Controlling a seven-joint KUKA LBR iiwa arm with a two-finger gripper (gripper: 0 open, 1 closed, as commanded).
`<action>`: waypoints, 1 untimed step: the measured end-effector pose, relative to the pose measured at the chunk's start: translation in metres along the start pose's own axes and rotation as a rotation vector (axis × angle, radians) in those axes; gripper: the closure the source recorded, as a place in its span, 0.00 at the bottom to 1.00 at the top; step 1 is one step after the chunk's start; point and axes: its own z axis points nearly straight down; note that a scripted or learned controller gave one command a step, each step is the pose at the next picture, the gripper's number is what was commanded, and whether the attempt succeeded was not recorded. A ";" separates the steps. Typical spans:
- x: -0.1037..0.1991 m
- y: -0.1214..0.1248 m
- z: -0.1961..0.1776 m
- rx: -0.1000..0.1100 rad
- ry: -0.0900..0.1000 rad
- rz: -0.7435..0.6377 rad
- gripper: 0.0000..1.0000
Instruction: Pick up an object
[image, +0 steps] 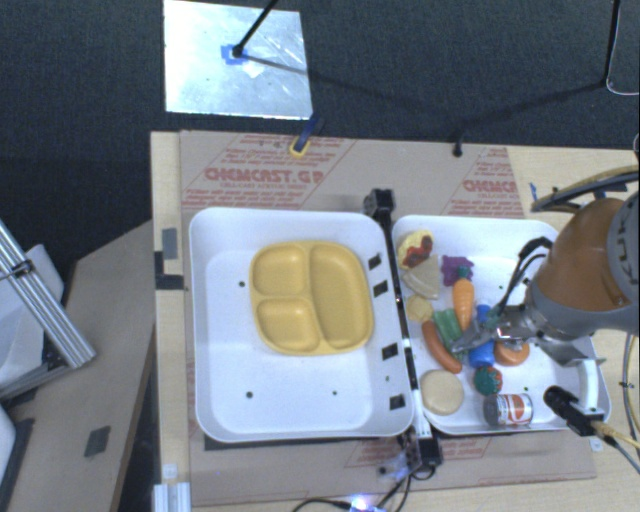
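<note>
The right bin (520, 240) holds several toy foods: an orange carrot (463, 298), a purple piece (456, 268), a green piece (445, 325), a red sausage (441, 348), a blue piece (482, 353), an orange piece (513, 351) and a red-labelled can (508, 409). My gripper (481, 333) is low in this bin, reaching in from the right. It sits among the green, blue and orange pieces, just right of the carrot's tip. The wrist hides what lies directly under it.
The left bin (220, 300) carries a yellow divided plate (310, 297). A round beige bun (442, 392) and a green-and-red ball (487, 380) lie at the right bin's front. A red-and-yellow item (415, 247) and a beige disc (423, 280) lie at its back left.
</note>
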 end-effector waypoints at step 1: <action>-0.004 0.003 -0.011 -0.016 -0.014 0.002 1.00</action>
